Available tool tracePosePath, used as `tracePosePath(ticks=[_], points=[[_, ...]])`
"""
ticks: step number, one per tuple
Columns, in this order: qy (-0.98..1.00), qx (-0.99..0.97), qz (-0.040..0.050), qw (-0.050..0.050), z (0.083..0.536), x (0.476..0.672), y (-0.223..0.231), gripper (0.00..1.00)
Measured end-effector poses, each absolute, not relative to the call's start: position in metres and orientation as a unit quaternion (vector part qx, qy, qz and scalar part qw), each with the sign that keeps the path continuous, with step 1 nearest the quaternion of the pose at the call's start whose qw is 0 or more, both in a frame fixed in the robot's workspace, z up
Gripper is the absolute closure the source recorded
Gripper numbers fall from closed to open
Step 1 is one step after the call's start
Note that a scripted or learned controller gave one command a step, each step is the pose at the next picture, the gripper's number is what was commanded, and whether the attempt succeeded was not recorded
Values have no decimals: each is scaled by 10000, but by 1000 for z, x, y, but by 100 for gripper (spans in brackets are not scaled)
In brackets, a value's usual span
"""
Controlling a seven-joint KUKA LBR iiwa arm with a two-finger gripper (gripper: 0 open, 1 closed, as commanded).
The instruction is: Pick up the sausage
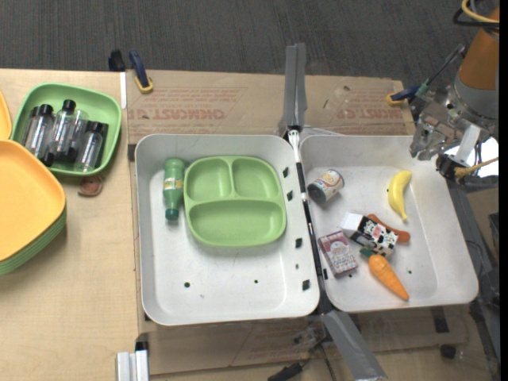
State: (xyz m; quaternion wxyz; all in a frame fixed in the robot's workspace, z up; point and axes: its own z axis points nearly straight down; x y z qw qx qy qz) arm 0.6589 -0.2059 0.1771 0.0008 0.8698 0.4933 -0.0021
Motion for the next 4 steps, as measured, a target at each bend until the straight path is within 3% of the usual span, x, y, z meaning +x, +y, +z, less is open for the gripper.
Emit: tracePosePath(ticks=[3, 4], points=[[4966, 8679, -50, 24, 203, 659, -205, 100], [3994, 9168, -12, -3, 92, 659, -209, 100]])
